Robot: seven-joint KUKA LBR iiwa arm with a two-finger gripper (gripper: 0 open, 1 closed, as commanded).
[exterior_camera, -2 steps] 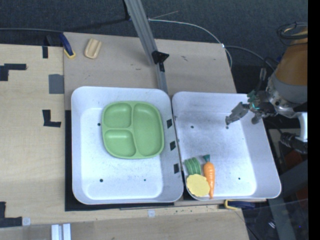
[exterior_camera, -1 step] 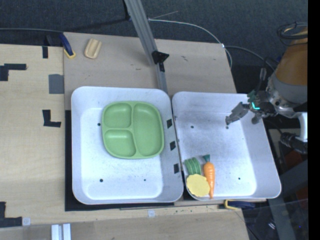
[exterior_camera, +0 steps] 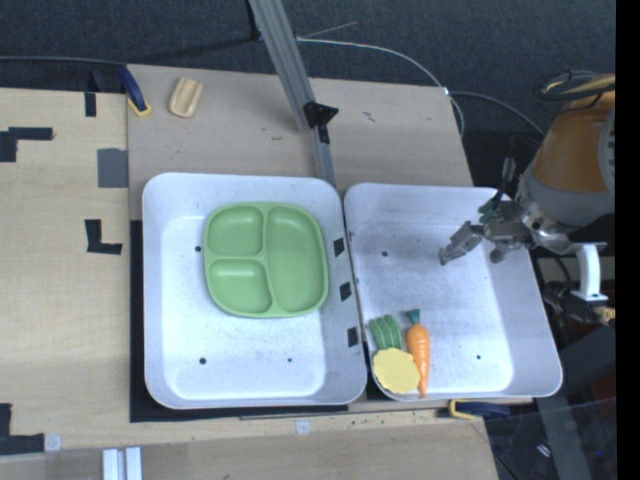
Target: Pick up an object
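In the right bin (exterior_camera: pixel 440 218), near its front left corner, lie an orange toy carrot (exterior_camera: pixel 418 353), a green ribbed toy piece (exterior_camera: pixel 385 332) and a flat yellow round piece (exterior_camera: pixel 396 370), close together. My gripper (exterior_camera: pixel 474 247) hangs over the right part of that bin, well behind and to the right of the toys. Its fingers are spread apart with nothing between them.
The left bin (exterior_camera: pixel 170 298) holds a green divided plate (exterior_camera: pixel 266 258). A slanted metal post (exterior_camera: pixel 285 48) rises behind the bins. A tan block (exterior_camera: pixel 185 96) and a blue-yellow tool (exterior_camera: pixel 133 90) lie on the bench at the back left.
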